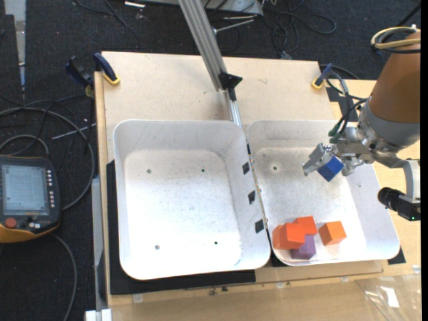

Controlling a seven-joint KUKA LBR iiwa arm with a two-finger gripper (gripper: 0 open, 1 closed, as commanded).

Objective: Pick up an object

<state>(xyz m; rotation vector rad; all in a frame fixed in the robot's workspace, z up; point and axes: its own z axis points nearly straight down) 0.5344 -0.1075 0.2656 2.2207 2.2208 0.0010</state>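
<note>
Tool (328, 164) pinching blue block (330, 170) over right bin (374, 209), orange blocks (295, 234) near front edge.

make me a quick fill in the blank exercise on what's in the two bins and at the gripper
1. The gripper hangs over the ____ bin of the two.
2. The block at the gripper's jaws, the blue block, is ____ in colour.
3. The small purple block lies touching the large ____ block near the right bin's front edge.
4. The number of orange blocks, counting the small orange block, is ____.

Missing words: right; blue; orange; two
</note>
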